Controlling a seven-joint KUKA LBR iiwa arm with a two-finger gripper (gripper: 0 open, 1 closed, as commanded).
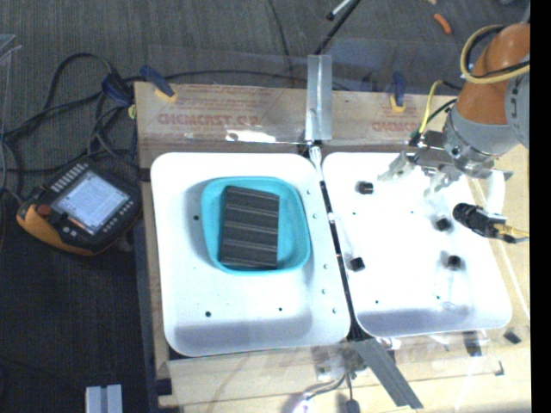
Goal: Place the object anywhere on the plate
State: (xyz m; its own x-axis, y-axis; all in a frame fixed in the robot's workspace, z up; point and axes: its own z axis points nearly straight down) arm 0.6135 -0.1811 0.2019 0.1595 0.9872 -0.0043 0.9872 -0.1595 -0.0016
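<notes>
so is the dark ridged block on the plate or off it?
On it. The dark ridged block lies flat inside the blue plate in the left bin, plate rim showing all around.

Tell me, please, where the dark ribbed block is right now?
The dark grey ribbed rectangular block lies on the turquoise plate in the left white bin, well left of the tool over the right bin.

The arm [495, 76] reaches in from the right, its gripper [419, 172] spread wide.

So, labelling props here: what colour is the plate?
Light blue, a turquoise shade; the plate shows best in the camera view, left bin.
</notes>
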